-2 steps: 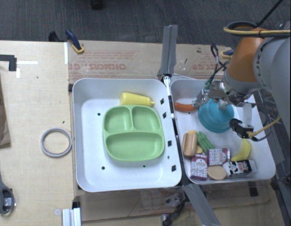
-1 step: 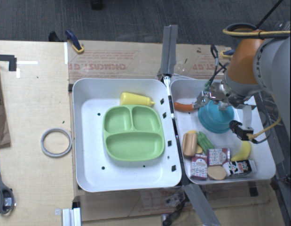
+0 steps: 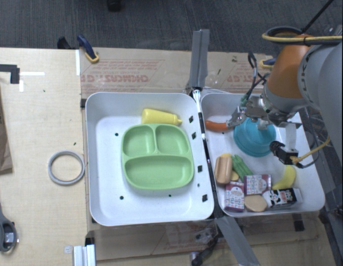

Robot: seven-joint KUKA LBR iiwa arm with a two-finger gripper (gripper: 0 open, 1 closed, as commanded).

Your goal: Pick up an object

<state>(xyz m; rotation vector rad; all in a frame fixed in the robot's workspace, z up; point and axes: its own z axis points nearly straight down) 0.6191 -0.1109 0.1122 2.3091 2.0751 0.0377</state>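
Observation:
My gripper (image 3: pixel 250 122) hangs open over the far part of the right bin (image 3: pixel 310 206), its fingers straddling the top of a blue bowl (image 3: pixel 253 140) that lies upside down; nothing is held. An orange carrot (image 3: pixel 215 125) lies just left of the gripper. Nearer the front of that bin are a tan bun (image 3: pixel 223 168), a green vegetable (image 3: pixel 242 165), pink boxes (image 3: pixel 235 197), a yellow banana (image 3: pixel 287 177), a black-and-white carton (image 3: pixel 283 197) and a tan disc (image 3: pixel 255 204). In the left bin (image 3: pixel 99 148) sit a green divided plate (image 3: pixel 157 155) and a yellow bottle (image 3: pixel 159 116).
A metal divider (image 3: pixel 199 60) runs between the bins. A black cable (image 3: pixel 285 153) hangs from the wrist over the right bin. On the bench to the left lie a ring of tape (image 3: pixel 66 167), scissors (image 3: pixel 3 234) and a blue clamp (image 3: pixel 88 47).

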